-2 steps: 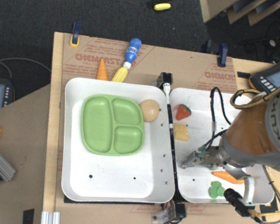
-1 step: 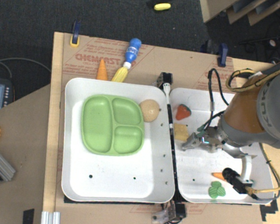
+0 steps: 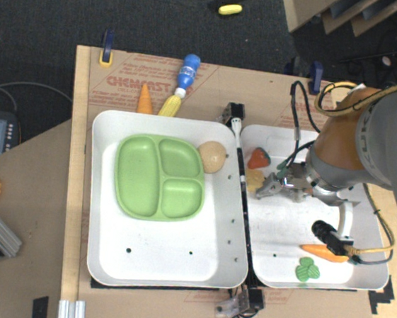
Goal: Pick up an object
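Nearest the camera, in the right bin, a small green leafy piece lay close to the front wall. Just behind it an orange carrot lay on its side, pointing left, apart from the leaf.

Further in, the end effector hung low over the left part of the same bin, near the wall shared with the left bin. Whether it was spread or pressed together could not be told, and nothing could be seen gripped in it. A pale yellow piece sat just beside its tip, on the side toward the shared wall. A red piece lay right behind the yellow one, nearly touching it. The grey arm with its orange band reached in from the right above the bin's far corner.

In the left bin a green divided plate lay flat in the far half. A tan ball rested at the plate's far right corner, against its rim.

Beyond the bins, on the brown bench, an orange cone and a blue-and-white bottle with a yellow end lay near each other. Farthest off, on the dark floor, lay a small yellow thing.
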You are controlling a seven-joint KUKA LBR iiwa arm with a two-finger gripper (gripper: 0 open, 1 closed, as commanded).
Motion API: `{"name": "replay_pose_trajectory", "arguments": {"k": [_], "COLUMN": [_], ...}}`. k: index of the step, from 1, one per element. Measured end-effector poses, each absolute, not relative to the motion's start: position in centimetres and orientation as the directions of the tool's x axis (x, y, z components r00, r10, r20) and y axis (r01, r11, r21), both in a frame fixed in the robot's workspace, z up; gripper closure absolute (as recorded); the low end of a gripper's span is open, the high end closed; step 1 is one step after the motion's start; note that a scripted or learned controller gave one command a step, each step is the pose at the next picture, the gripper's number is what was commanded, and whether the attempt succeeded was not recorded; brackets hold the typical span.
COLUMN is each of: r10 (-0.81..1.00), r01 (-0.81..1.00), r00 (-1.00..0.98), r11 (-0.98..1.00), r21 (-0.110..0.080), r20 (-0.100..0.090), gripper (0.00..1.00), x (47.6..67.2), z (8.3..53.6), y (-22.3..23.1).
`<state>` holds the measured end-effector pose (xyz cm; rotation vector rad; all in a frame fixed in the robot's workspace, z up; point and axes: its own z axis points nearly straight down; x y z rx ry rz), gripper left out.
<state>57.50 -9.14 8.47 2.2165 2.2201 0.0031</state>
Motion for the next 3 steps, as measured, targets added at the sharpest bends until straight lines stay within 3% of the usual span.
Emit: {"name": "replay_pose_trajectory", "arguments": {"k": [1, 2, 3], "r10": [1.0, 1.0, 1.0], "r01": [1.0, 1.0, 1.0], "r00": [-0.002, -0.006, 0.003], "r11": [0.002, 0.006, -0.003], "r21": [0.003, -0.015, 0.008], "r20": [-0.001, -0.003, -0.006], "gripper": [0.0, 0.0, 0.0], "x": [61.8, 66.5, 66.8], "z": [8.5, 8.3, 13.8], "y": [-9.5, -9.7, -15.4]}}
